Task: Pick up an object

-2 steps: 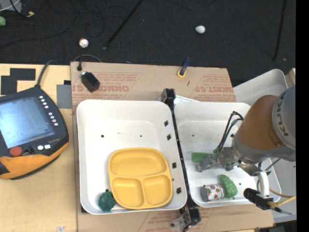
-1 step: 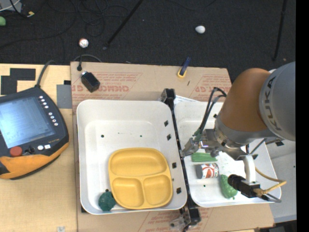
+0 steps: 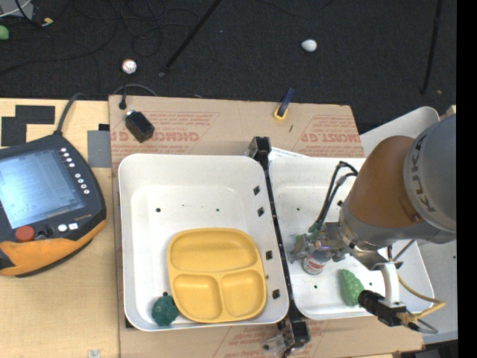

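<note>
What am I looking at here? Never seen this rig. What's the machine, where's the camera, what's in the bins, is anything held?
One camera, fixed above a bench, looks down at a slant. The big grey and orange shape on the right is a KUKA robot arm reaching in; its gripper sits low over the right bin, but the arm hides its tip, so I cannot tell whether anything is held. Two shallow white bins stand side by side. The left bin holds a yellow divided plate and a dark green lump at the plate's corner. The right bin holds a light green object and a small item under the gripper, too blurred to name. The tablet-like device at far left looks like the arm's control pendant.
</note>
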### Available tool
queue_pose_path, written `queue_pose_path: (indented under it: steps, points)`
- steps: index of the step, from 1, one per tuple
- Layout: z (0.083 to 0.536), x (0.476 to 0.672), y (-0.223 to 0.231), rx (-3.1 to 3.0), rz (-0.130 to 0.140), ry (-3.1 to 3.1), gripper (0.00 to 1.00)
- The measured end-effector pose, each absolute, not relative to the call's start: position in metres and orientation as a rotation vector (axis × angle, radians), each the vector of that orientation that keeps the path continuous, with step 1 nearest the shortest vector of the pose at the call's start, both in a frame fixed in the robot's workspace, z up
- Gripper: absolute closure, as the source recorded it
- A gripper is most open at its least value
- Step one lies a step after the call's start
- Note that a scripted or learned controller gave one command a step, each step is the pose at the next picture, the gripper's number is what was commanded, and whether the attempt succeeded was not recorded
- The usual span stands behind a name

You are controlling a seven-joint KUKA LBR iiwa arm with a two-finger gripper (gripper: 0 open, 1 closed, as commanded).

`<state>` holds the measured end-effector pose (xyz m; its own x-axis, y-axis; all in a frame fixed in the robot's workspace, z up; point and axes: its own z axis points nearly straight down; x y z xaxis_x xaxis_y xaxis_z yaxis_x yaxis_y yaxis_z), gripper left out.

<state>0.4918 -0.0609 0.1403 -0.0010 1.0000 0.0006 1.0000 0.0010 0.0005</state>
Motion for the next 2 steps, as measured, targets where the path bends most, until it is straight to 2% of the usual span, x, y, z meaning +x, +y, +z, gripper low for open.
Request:
queue_pose_path:
  steps: [1,2]
  points:
    - [0.147,0.491,-0.063,-2.224,0.004,-2.212,1.00]
    - [0.190,0.587,0.029,-2.213,-0.013,-2.235,1.00]
